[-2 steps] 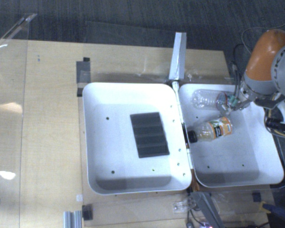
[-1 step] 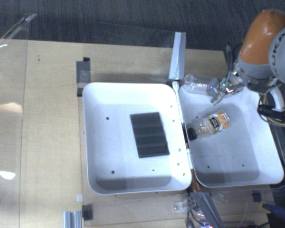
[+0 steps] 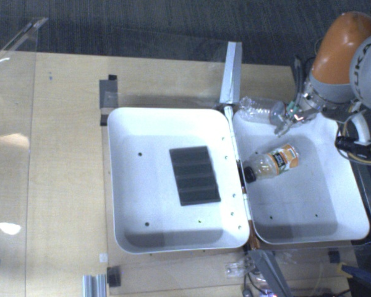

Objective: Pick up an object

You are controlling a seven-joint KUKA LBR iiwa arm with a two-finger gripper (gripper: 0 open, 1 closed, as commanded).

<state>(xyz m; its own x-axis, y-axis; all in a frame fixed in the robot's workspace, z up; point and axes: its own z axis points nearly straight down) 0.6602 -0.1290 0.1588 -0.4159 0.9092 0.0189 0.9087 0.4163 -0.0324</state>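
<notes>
Right, the tool (image 3: 284, 124) hangs low over the far edge of the right bin (image 3: 334, 228), and whether it is released or clenched I cannot tell. Just beside it, at that bin's far left corner, lies a crumpled clear plastic piece (image 3: 258, 109). Nearer the bin's middle, a small bottle (image 3: 273, 161) with an orange label lies on its side, dark cap toward the left wall, apart from the tool. Over in the left bin (image 3: 130, 166), a dark ridged block (image 3: 195, 175) sits flat near the centre.
</notes>
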